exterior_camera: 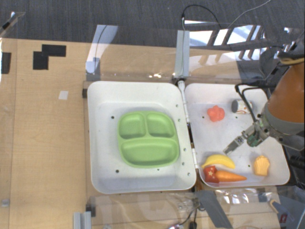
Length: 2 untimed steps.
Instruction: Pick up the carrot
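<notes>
One orange, tapering plastic carrot (228, 176) is what I am after, and it lies along the near wall of the right-hand shallow white bin (281, 178), towards that bin's near-left corner. My hand (231, 148) hangs above the bin floor, up and just to the right of the carrot, close but apart from it, so from where I am the carrot sits below me in the camera view and a touch to the left. Its long axis runs nearly along the bin's near wall, thick end to the left, thin tip pointing right. I judge the coming move turns on that line: I should drop towards the near wall and close across the carrot's width, not along its length. My two thin grey fingers (233, 146) look drawn close together with nothing between them, though the slant makes this hard to be sure of. Crowding matters: one yellow toy banana (219, 161) lies just above the carrot and one small red piece (210, 172) touches its thick end. Elsewhere in the same bin I count one pink lumpy toy (216, 113), one yellow ridged toy (261, 165) and one small dark grey object (235, 106). Beside it, one more white bin (102, 175) holds one green divided plate (148, 139).
</notes>
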Each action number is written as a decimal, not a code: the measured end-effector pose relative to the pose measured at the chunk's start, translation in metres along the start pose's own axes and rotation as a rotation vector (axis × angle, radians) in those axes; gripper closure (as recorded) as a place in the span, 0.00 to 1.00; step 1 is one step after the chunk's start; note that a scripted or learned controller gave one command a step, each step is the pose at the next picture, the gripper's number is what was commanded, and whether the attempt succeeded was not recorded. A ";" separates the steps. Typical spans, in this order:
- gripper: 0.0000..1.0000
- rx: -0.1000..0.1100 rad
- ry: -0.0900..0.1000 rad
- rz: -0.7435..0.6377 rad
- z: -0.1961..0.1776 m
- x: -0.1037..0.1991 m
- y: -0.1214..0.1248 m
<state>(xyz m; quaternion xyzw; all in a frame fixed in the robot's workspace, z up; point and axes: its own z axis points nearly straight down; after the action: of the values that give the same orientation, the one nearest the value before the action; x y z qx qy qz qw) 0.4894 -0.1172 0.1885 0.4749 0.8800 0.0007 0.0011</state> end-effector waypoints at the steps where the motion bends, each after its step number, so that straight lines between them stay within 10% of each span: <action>1: 0.00 -0.015 -0.012 -0.039 0.083 -0.008 0.001; 2: 0.00 -0.005 -0.002 0.316 0.073 -0.023 -0.013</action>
<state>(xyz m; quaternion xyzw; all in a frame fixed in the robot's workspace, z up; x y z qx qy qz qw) 0.4908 -0.1435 0.1159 0.6076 0.7942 0.0027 0.0029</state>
